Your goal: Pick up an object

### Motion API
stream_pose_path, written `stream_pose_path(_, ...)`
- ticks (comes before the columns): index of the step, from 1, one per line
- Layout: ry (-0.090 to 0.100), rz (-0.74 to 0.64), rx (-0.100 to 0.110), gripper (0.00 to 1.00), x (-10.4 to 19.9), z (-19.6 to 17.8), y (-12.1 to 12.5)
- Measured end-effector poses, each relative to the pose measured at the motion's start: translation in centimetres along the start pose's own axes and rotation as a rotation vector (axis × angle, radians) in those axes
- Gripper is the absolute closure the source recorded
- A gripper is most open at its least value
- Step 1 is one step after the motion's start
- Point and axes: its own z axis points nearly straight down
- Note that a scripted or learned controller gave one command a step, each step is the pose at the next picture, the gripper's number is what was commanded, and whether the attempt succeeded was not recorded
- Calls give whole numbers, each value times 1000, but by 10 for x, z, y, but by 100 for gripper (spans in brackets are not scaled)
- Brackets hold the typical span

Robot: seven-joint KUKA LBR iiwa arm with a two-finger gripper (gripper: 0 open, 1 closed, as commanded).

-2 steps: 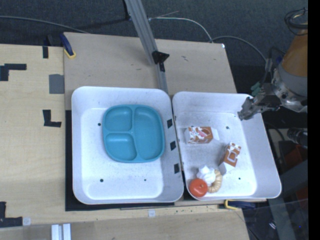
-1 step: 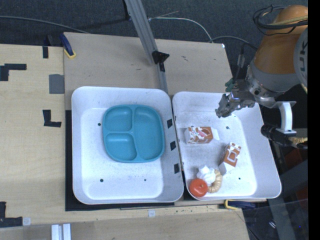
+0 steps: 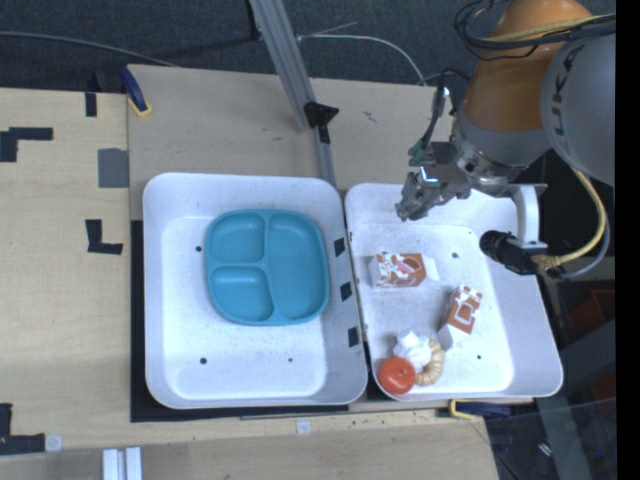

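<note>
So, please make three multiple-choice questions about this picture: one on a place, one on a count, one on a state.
1. Where does the blue plate lie?
A. left bin
B. right bin
C. bare bench

2. How many compartments does the plate have?
A. two
B. three
C. five

3. Where is the gripper?
A. above the plate
B. over the right bin's far edge
C. touching the orange ball

Answers: 1 A, the left bin bears it. 2 B, its ridges divide three sections. 3 B, it hangs there, apart from the small items.
</note>
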Motion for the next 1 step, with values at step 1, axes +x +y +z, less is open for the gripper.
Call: stream_pose_path(1,0,1,2,100,42,22,22)
